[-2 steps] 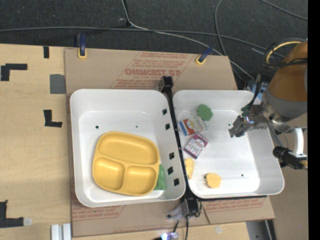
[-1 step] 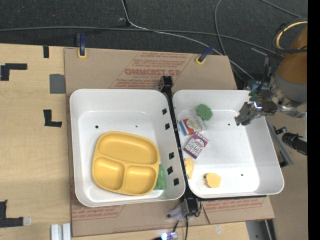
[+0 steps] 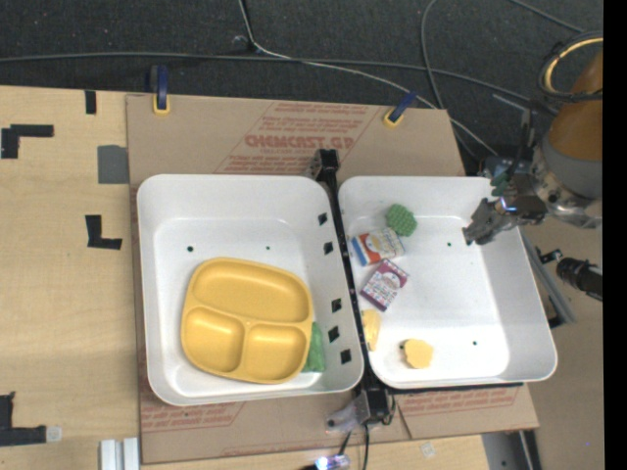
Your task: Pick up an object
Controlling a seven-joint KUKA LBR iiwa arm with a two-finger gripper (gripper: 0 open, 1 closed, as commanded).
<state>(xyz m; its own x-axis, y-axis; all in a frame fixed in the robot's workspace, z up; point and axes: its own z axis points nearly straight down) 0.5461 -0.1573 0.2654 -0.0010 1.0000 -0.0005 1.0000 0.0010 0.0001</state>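
The dark two-finger gripper (image 3: 483, 227) hangs over the far right part of the right-hand shallow white plastic bin (image 3: 524, 306), just inside its right wall, on the end of the grey arm with the orange band (image 3: 578, 135) that reaches in from the right. Whether it is parted or closed cannot be told; nothing is seen between its tips.

The things it could take all lie to its left, toward the divider between the bins. Nearest is the small green knobbly lump (image 3: 400, 220), left of the gripper at about the same depth in the bin, with bare white floor between them. Just beyond and nearer the camera lie the red, white and blue flat packet (image 3: 373, 248) and the small purple-and-white sachet (image 3: 384, 284), its long axis running slantwise. The yellow rounded piece (image 3: 417, 353) sits near the front wall, well apart from the gripper.

In the left bin (image 3: 157, 262) rests a yellow three-compartment plastic tray (image 3: 245, 319), with a green item (image 3: 315, 349) at its right edge
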